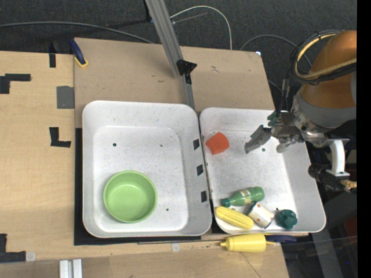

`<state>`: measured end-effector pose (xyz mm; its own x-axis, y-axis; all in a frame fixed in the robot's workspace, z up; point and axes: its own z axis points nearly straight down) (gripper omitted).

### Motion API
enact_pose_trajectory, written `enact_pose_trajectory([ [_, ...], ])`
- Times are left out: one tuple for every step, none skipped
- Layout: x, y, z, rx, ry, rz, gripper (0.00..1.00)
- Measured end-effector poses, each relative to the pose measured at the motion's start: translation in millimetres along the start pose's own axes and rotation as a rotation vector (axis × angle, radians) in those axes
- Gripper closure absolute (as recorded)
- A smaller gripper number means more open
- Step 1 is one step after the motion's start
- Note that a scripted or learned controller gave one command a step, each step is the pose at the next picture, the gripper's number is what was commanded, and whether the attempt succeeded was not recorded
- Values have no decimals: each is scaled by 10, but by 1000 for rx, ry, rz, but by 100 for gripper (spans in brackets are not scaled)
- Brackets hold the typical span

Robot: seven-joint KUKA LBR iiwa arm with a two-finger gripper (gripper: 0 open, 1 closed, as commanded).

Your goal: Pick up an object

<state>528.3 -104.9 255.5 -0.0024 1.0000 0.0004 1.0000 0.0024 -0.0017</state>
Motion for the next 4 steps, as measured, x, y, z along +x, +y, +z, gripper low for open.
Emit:
enact_pose_trajectory([
  [-1,0,-1,0,0,0,0],
  [-71,-42,472,5,-1,2,0],
  [-43,-115,1100,7,1,2,0],
  [-35,-136,1640,7,1,2,0],
])
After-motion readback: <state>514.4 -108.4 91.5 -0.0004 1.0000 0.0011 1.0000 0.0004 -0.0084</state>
